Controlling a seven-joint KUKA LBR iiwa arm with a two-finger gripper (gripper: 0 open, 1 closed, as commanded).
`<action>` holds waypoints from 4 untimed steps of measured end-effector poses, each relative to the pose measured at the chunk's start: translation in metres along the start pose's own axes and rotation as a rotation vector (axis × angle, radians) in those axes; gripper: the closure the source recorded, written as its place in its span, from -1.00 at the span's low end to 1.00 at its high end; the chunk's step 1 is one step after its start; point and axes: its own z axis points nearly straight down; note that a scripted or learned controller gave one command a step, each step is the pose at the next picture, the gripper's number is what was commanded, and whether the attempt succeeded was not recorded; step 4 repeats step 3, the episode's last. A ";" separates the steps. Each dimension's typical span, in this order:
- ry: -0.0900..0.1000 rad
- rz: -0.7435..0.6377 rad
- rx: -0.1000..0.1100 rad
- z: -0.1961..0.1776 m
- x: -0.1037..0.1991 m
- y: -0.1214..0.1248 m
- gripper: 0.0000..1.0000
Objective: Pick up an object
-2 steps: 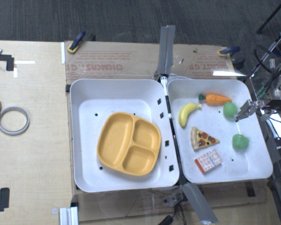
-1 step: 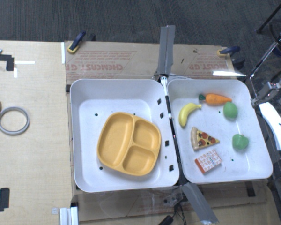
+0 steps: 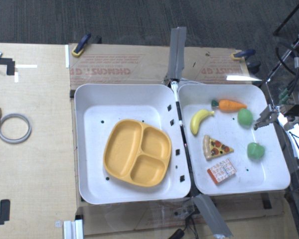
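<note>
The right bin (image 3: pixel 269 183) holds a yellow banana (image 3: pixel 199 120), an orange carrot (image 3: pixel 230 104), a pale green ball (image 3: pixel 244 116), a green pepper-like toy (image 3: pixel 255 150), a pizza slice (image 3: pixel 216 147) and a small red and white box (image 3: pixel 221 171). My gripper (image 3: pixel 263 120) shows as a grey tip over the bin's right rim, just right of the green ball and above the green toy. It is apart from both. Nothing is seen held in it.
The left bin (image 3: pixel 89 108) holds a yellow divided plate (image 3: pixel 137 152). A tape roll (image 3: pixel 13 127) lies on the bench far left. Cardboard (image 3: pixel 119 66) with blue clamps lies behind the bins. Cables and rig parts (image 3: pixel 289 98) crowd the right edge.
</note>
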 end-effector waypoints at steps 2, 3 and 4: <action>-0.002 -0.247 -0.003 -0.107 -0.021 0.045 1.00; -0.003 -0.516 -0.003 -0.119 -0.057 0.083 1.00; -0.003 -0.516 -0.003 -0.119 -0.057 0.083 1.00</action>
